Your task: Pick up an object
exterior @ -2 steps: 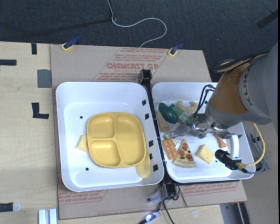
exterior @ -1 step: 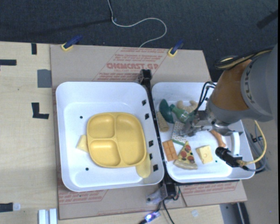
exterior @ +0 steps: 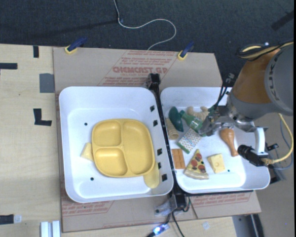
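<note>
Clutter is gathered in the right bin point(exterior: 246, 181), so the pincer point(exterior: 207, 125) is lowered among it, beside a green piece point(exterior: 191, 118) and a patterned card point(exterior: 189, 140); whether anything is held cannot be told. A pizza slice point(exterior: 196, 166) and cheese block point(exterior: 217, 163) lie just below the pincer; the yellow tray point(exterior: 123, 147) sits well to its left.

Brown cardboard sheet point(exterior: 138, 68) with red print lay under both bins. Blue-yellow clamps point(exterior: 76, 44) point(exterior: 186, 49) gripped its far edge. White cable point(exterior: 138, 23) looped across dark floor.

A grey robot arm with an orange band reaches in from the right. Its hand point(exterior: 207, 125) points down and leftward, held low.
</note>
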`<state>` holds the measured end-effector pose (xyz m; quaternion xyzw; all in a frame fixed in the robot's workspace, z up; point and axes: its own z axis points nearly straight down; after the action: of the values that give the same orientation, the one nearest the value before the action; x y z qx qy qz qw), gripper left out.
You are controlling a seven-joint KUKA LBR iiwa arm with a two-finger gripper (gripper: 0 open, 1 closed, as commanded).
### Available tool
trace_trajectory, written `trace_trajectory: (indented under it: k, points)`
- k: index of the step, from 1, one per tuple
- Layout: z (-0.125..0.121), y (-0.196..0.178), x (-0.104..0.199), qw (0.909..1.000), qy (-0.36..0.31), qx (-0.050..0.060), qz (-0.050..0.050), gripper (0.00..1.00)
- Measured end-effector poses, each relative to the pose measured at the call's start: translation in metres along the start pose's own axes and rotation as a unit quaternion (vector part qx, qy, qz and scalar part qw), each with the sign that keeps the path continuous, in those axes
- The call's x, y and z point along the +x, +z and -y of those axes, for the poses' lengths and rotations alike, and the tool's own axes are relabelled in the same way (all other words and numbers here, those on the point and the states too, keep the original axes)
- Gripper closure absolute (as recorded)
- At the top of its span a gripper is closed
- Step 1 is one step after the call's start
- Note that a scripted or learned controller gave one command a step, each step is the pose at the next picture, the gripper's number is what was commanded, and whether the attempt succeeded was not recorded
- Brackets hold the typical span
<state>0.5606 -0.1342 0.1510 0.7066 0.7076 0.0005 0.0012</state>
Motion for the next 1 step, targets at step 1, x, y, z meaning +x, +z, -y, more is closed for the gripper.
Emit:
trace_trajectory:
  k: [1]
  points:
    - [0.0033, -0.0558, 0.0092, 1.0000, -0.001, -0.001, 0.000, 1.00]
